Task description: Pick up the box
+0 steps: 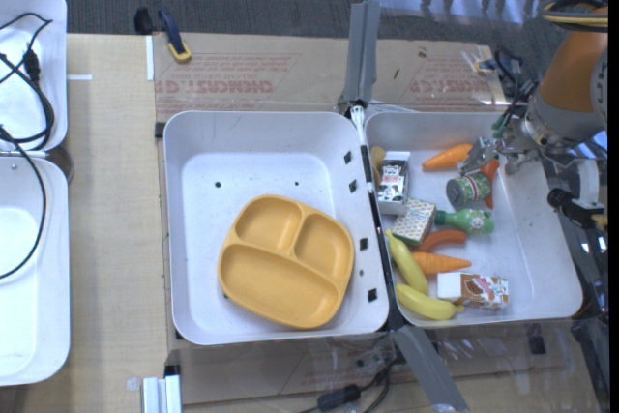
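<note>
Nearest in the right bin (556, 290) lie a banana (423, 303) and a carton (472, 289); the box (392, 182) stands farther back against its left wall. The left bin (193, 208) holds a yellow tray (285, 259). The arm (571, 73) reaches down from the right, its pincer (495, 155) low over a can (470, 189); finger state cannot be told.

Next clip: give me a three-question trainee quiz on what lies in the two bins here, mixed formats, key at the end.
1. True or false: the yellow divided plate lies in the right bin.
2. Which item lies nearest the gripper? A) banana B) green can C) yellow divided plate
3. Fill in: the patterned box lies close to the wall between the bins, in the ____ bin.

Key: 1 false, it lies in the left bin; 2 B; 3 right.
</note>
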`<control>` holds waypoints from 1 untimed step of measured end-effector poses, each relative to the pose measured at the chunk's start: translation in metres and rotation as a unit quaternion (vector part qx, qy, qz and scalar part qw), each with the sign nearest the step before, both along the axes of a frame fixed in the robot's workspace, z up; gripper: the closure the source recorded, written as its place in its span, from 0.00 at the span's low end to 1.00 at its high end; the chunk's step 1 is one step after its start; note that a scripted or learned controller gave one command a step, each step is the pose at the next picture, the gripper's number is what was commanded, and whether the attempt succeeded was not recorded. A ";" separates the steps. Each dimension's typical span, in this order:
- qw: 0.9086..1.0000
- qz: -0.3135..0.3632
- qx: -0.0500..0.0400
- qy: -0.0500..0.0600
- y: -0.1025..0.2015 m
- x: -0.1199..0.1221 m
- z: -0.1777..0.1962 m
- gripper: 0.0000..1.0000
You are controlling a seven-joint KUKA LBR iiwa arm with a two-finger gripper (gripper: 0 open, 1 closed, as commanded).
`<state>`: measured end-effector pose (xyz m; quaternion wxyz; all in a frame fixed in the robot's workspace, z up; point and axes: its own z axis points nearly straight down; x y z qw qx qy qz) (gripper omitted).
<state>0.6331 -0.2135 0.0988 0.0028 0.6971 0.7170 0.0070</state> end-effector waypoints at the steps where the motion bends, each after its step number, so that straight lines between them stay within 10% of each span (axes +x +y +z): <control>1: 0.999 0.037 0.001 0.004 0.000 -0.028 -0.005 0.00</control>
